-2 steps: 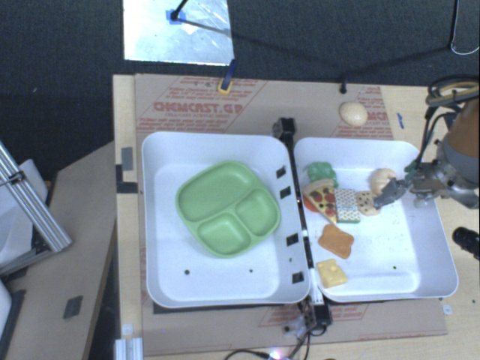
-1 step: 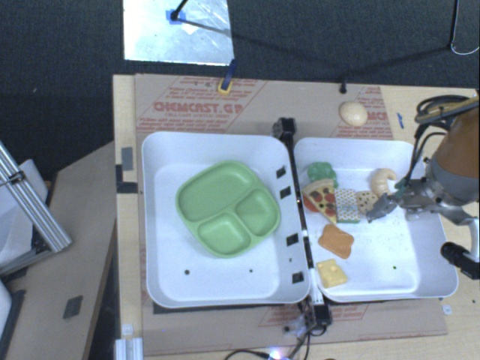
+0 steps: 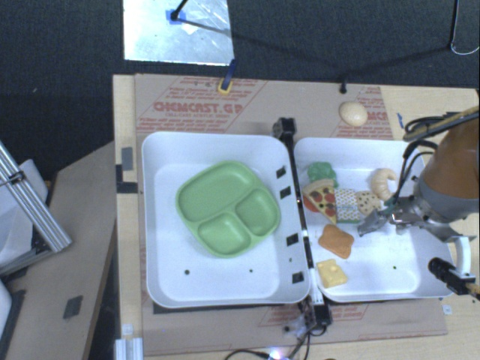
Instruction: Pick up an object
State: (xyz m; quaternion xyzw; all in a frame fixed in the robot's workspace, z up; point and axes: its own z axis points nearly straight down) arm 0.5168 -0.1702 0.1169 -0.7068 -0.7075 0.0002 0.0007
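On the surface (image 3: 187,100), two white bins sit side by side, touching along a central divider with black clips. Landmark: right bin (image 3: 375,280).

Left of the right bin, the left bin (image 3: 161,201) holds a green compartment tray (image 3: 227,208), tilted, near its middle. Bare white floor runs all round the tray, widest along the near edge and the left wall.

Arm (image 3: 454,175) enters over the right bin's right rim, orange band uppermost. Gripper (image 3: 373,223) sits low over the bin's middle, pointing toward the divider. Fingers: cannot tell whether apart or together; nothing seen between them.

Right bin contents, all crowded toward the divider side:
- pizza slice (image 3: 321,199), against the divider, just left of the gripper.
- patterned flat piece (image 3: 347,203), touching the pizza slice, just beside the gripper tip.
- green item (image 3: 321,171), at the bin's far-left corner area, above the pizza slice.
- orange piece (image 3: 335,241), below the pizza slice.
- yellow piece (image 3: 331,273), near the bin's near-left corner.
- pale curved item (image 3: 383,179), toward the far wall, near the arm.

Open floor: the bin's near-right portion.

Beyond the right bin's far wall, a pale egg-shaped item (image 3: 352,112) rests on the surface.
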